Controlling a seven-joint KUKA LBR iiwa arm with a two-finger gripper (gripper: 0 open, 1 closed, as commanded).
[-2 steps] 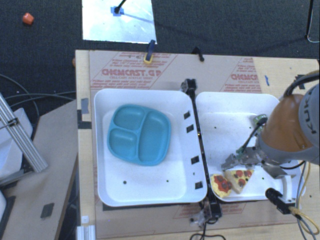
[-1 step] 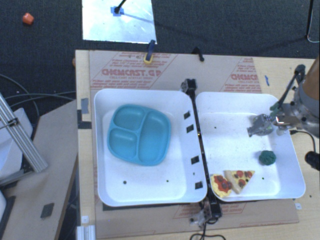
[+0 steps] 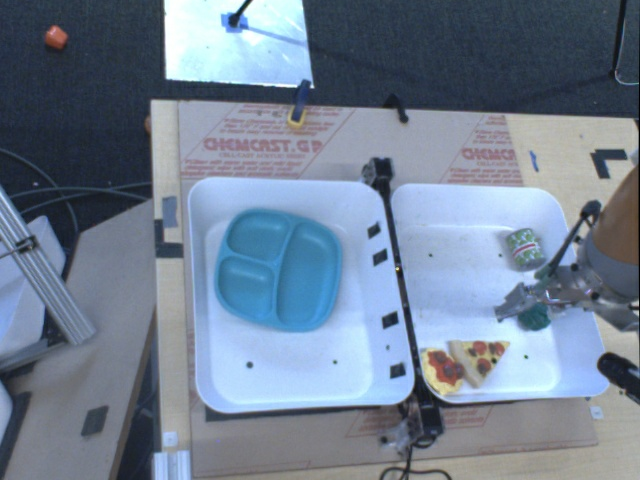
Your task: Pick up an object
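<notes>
In the right bin [image 3: 470, 218] my gripper [image 3: 517, 305] reaches in from the right, low over the bin floor near its right side. A small dark green object [image 3: 536, 319] lies right at the gripper's tip, partly covered by it; whether it is gripped or just resting underneath is unclear. A green-and-white patterned can [image 3: 523, 247] lies further back, apart from the gripper. A toy pizza slice [image 3: 465, 361] with red toppings rests by the bin's front edge, left of the gripper.
The left bin [image 3: 200, 358] holds a blue divided plate [image 3: 279, 269]. A black divider [image 3: 392, 278] runs between the bins. Bare white floor spans the middle and left of the right bin.
</notes>
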